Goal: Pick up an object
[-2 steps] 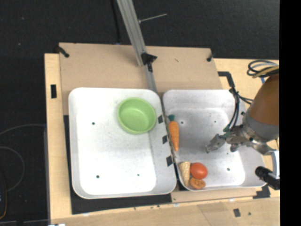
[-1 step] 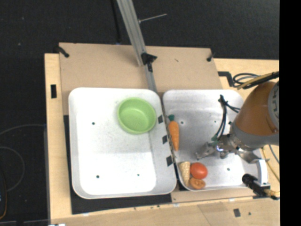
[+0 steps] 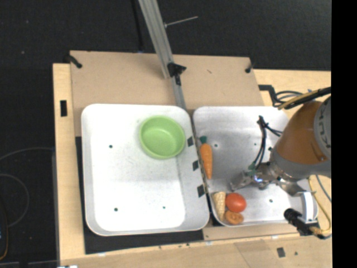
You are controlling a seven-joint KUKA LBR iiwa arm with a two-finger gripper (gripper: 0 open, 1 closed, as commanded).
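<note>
Gripper (image 3: 249, 178) hovers low in the right bin (image 3: 234, 121), just above the tomato (image 3: 236, 202) at the bin's near edge; whether it is open or closed, I cannot tell. Nothing visibly held.

I can't read any words, numbers or signs here. My two white bins (image 3: 100, 166) have only little dark dots on them, not letters. The green bowl (image 3: 162, 137) is plain. The carrot (image 3: 206, 159) and the tomato (image 3: 236, 202) have no stickers I can read.
</note>
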